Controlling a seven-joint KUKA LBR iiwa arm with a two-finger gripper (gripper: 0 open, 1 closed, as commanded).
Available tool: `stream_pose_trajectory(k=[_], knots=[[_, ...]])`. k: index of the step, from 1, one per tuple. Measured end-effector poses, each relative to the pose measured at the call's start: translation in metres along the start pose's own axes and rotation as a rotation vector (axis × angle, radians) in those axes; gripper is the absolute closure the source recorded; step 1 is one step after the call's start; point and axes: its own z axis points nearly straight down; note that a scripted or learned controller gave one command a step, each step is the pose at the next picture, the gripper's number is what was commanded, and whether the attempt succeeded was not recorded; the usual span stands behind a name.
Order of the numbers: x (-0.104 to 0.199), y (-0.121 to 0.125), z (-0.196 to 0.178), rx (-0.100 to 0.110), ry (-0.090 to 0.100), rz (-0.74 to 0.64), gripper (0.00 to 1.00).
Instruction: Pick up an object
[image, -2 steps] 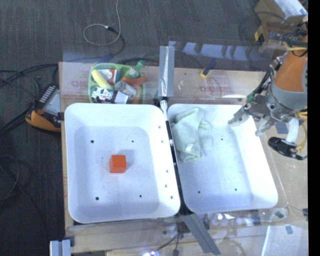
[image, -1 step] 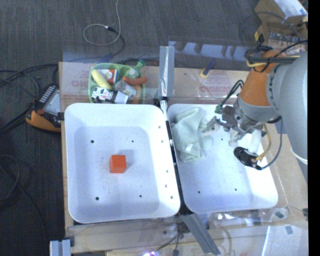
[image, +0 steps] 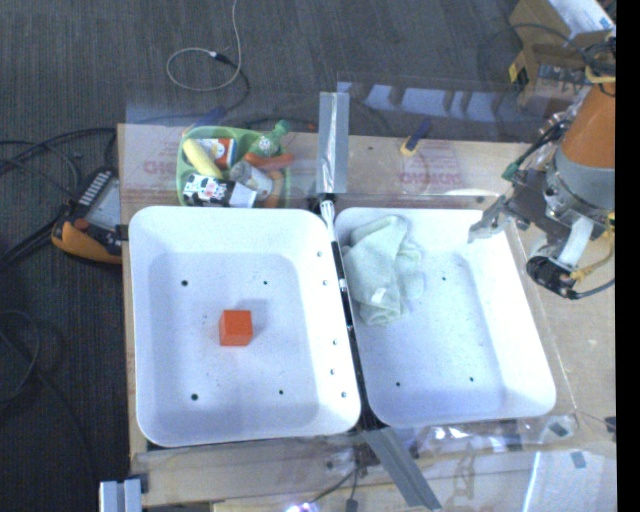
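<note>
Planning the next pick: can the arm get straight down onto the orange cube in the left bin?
Probably yes. The orange cube lies alone on the left bin floor, away from the walls; the gripper must first cross the right bin.

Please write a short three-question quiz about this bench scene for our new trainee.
1. True or false: the orange block lies in the left bin.
2. What lies in the right bin? A) a pale green cloth B) a metal spoon C) a blue cup
3. Fill in: the green basket of small items sits beyond the ____ bin.

Key: 1 true. 2 A, the cloth lies bunched near that bin's far left corner. 3 left.
</note>
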Motion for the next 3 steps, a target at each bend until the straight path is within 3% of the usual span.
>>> stream_pose_trajectory(k=[1,2,3], knots=[[0.004,-0.001,0.154,0.001,0.004,-0.060,0.00],[-0.013,-0.034,0.038,0.001,0.001,-0.018,0.00],[0.057,-0.067,0.148,0.002,0.006,-0.032,0.00]])
